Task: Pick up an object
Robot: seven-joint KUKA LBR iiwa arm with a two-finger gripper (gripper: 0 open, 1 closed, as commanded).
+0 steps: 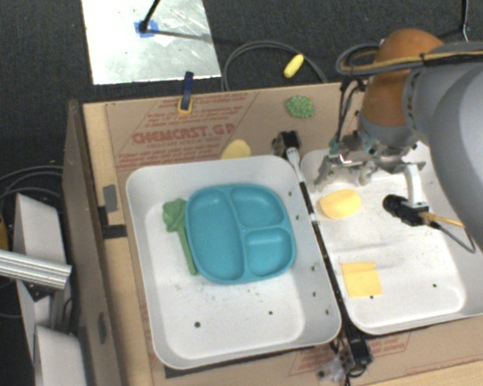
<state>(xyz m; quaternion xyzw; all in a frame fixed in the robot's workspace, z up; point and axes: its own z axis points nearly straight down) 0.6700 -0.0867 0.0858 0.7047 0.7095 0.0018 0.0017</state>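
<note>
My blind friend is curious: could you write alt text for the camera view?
The robot's gripper hovers over the right bin, close to a pale yellow lump; a yellow square lies nearer the front. The left bin holds a teal divided plate.

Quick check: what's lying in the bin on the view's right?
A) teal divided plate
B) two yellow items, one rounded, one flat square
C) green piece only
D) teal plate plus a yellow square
B: the rounded yellow piece and the flat yellow square lie in the right-hand bin, while the teal plate and the green piece sit in the left-hand bin.
</note>
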